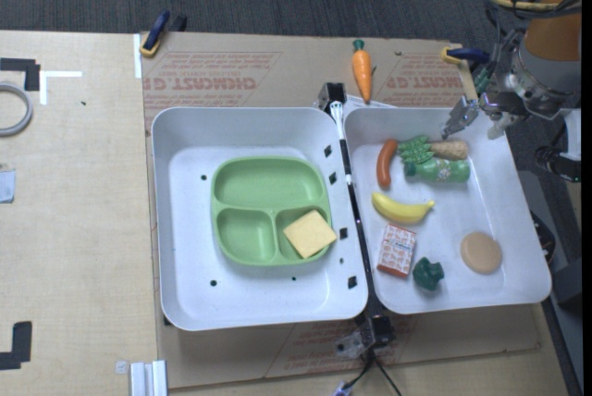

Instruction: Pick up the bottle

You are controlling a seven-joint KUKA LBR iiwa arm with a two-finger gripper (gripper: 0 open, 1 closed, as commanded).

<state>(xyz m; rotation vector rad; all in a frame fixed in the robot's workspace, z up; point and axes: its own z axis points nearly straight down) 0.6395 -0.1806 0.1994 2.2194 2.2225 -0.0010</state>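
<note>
Green bottle [438,169] lies on its side in the right bin [518,200], beside the sausage [386,163], while the gripper [460,118] hovers just above it, apparently open; a good grasp would straddle the bottle's body crosswise.

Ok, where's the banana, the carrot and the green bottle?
banana [401,207], camera view, middle of its yellow curve, in the right bin.
carrot [362,70], camera view, orange body, on the cardboard behind the bins.
green bottle [440,169], camera view, its green body lying in the right bin.
</note>
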